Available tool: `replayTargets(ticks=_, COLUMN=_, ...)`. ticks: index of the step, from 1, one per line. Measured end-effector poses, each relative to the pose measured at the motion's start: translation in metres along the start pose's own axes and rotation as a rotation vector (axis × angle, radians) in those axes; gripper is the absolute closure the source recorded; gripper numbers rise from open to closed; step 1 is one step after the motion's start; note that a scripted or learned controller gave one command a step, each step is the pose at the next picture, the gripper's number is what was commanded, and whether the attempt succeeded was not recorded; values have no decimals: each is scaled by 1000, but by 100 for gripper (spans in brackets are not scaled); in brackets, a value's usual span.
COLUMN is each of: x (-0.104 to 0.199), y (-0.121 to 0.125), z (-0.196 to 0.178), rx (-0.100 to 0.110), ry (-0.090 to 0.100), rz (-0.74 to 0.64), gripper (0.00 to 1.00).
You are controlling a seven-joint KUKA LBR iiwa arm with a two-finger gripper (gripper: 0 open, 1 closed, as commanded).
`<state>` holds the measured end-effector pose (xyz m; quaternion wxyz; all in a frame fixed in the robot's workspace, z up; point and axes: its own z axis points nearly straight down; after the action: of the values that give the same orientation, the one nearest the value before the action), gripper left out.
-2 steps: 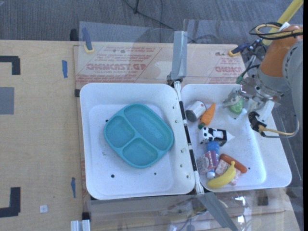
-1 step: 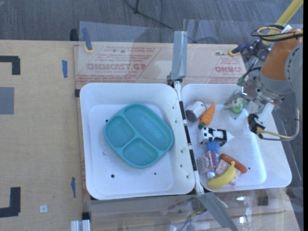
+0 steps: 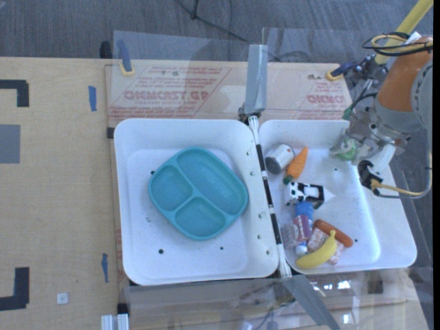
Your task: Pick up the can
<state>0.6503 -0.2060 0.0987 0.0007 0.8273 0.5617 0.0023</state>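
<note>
Lying untouched beside the carrot [image 3: 297, 162], can [image 3: 279, 158] unpicked; end effector [image 3: 368, 158] well apart, finger state indiscernible.

arm [image 3: 405, 91]: grey body | orange band above wrist | yellow and black cables looped around the wrist

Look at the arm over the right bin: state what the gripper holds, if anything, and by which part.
It cannot be told. The gripper sits at the right bin's upper right, apart from the can lying by the divider.
</note>
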Motion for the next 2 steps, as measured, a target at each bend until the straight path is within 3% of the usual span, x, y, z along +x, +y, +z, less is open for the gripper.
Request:
replayTargets(ticks=1, x=2, y=0, z=0, rx=1, ry=3, rz=-1, gripper=0)
replayTargets(ticks=2, x=7, y=13, z=12, rx=34, ry=-1, rz=407, gripper=0)
